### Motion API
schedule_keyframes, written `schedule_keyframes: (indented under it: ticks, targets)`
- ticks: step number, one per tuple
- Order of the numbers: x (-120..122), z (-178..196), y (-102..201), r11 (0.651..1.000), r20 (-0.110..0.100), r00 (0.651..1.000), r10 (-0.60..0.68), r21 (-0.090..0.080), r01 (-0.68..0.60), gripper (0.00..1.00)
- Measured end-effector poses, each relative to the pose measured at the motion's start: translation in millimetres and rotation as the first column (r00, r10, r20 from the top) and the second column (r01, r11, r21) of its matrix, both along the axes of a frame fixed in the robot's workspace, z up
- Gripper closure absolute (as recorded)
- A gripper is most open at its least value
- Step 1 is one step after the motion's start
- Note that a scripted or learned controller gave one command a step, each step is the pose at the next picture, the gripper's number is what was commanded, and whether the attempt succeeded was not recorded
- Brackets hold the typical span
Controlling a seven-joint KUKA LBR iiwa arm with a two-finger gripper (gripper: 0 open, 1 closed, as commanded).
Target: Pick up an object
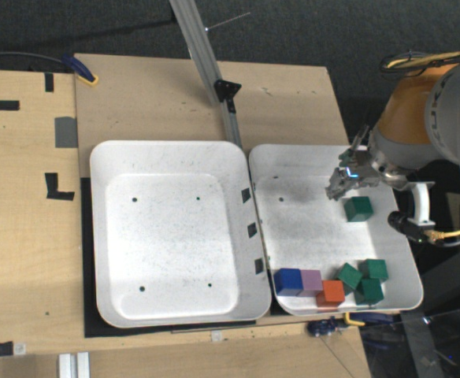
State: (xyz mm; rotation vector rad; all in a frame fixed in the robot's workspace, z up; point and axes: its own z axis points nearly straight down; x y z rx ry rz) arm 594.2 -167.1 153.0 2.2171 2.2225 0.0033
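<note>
Two white bins side by side – left bin (104, 164) beside right bin (293, 160). Gripper (345, 181) low over the right bin, grip state impossible to tell – green block (358, 208) just beside it, apart.

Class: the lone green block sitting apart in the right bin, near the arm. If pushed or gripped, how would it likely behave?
The green block looks cube-shaped with flat faces, so it would probably slide, not roll. It appears solid and stiff, likely keeping its shape when gripped. It looks small beside the end effector, so probably light.
</note>
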Motion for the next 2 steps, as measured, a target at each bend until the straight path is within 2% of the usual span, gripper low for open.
schedule_keyframes:
  ticks: [2]
  targets:
    - [-3,95,-9,1.0,0.001,1.0,0.0,-0.001,0.0,1.0]
